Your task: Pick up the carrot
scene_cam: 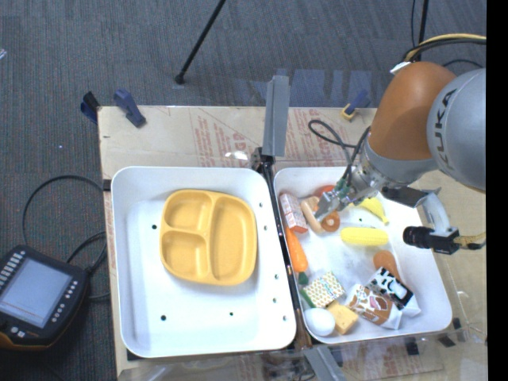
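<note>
While the arm reached into the right bin from the right, the gripper hung over a ring-shaped doughnut near the bin's upper left; whether the jaws were spread or pressed together could not be told. The carrot lay lengthwise just beside the bin's left wall, below the gripper and apart from it, with nothing gripping it. The step in hand was judged to be the approach. The next move called for shifting down-left, aligning across the carrot's narrow width, then descending.
</note>
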Robot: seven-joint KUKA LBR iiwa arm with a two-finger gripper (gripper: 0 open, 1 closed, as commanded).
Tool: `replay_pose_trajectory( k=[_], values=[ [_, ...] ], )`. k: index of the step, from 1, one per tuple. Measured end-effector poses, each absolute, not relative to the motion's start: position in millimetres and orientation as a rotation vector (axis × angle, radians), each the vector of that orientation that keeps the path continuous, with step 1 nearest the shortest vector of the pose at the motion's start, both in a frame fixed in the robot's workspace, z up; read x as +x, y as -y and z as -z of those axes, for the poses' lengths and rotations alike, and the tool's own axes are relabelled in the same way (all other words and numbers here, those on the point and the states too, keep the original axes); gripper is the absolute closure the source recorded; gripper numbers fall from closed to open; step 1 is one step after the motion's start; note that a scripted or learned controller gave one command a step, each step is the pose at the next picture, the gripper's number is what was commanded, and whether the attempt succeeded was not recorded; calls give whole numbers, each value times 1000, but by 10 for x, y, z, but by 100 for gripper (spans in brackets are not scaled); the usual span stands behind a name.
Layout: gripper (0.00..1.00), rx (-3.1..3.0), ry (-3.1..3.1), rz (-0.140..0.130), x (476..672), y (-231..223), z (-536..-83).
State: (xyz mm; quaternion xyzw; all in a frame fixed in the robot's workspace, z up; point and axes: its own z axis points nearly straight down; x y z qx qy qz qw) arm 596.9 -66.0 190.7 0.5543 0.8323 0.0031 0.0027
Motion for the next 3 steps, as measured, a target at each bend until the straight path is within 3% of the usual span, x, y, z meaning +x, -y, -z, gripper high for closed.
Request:
replay_pose_trajectory(
  k=[2,3],
  values=[
    [100,1744,-2618,1,5964,675,-2030],
    [100,1581,-2714,0,6452,712,-2503]
  ],
)
